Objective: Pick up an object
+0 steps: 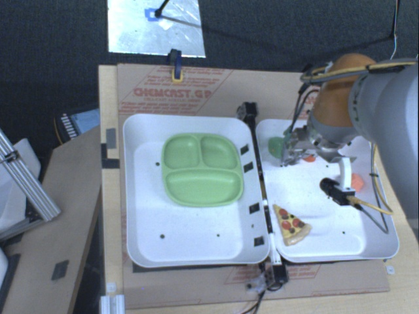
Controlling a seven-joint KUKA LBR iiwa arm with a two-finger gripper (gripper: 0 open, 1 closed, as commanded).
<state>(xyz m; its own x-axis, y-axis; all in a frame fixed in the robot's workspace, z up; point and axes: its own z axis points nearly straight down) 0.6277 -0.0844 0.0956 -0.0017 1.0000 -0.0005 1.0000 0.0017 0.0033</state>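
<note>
Reaching in from the right, the arm [386, 103] hung low over the far side of the right bin [327, 237], its hand [296, 150] just beside a small green object [275, 146] near the divider, which suggests you were lining up on that piece. Whether the hand was released or clenched could not be told from this view. A pizza slice toy [291, 224] lay nearer, well apart, and a green divided plate [201, 170] sat in the left bin [144, 227].
</note>
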